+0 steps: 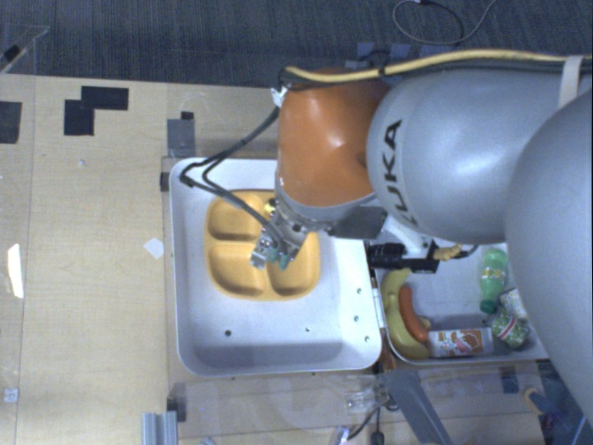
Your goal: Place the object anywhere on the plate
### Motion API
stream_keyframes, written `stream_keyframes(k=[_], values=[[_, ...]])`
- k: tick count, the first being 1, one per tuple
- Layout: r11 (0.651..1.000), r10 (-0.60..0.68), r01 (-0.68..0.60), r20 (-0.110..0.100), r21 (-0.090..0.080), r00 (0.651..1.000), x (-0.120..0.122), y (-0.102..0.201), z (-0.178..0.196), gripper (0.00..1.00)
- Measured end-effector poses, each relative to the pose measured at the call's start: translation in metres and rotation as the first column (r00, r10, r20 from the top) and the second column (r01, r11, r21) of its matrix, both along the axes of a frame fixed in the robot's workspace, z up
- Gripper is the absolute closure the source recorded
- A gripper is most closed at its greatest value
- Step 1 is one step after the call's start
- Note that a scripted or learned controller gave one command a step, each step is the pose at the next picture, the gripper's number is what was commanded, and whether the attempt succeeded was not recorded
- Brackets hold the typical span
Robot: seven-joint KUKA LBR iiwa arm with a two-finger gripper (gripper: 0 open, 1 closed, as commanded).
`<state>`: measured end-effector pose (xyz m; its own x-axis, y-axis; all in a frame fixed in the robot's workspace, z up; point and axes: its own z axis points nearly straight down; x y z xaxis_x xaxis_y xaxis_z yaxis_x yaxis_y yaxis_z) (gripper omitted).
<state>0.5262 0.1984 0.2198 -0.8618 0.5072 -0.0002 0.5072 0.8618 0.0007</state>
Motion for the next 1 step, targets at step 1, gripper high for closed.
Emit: stream_keyframes(k=[1], values=[[1.0,0.0,0.0,0.0,0.0,1.0,0.0001,0.0,0.0002,0.0]])
